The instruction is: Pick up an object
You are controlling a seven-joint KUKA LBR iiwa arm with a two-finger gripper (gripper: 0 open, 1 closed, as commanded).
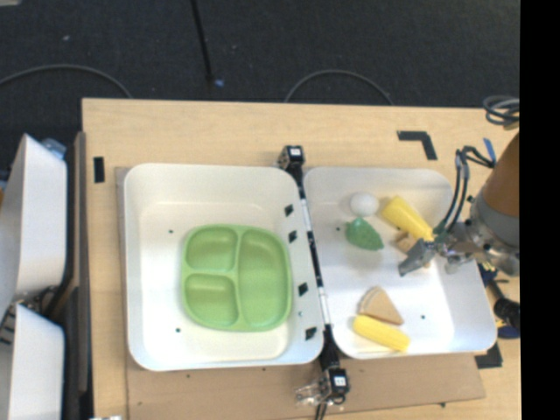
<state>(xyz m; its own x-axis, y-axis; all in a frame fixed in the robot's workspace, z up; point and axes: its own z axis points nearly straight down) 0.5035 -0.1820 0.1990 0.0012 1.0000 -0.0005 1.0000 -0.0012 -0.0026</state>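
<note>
The gripper (418, 259) hangs low in the right bin (455, 318), but I cannot tell how it is set. Just beside it lie a yellow block (407, 217), a green toy (364, 234) and a white ball (363, 204). Nearer the front are a tan wedge (381, 305) and a yellow piece (381, 332). A green tray (236, 277) sits in the left bin (149, 208).

No readable text, labels, brands or numbers anywhere; black markers on bench illegible.
</note>
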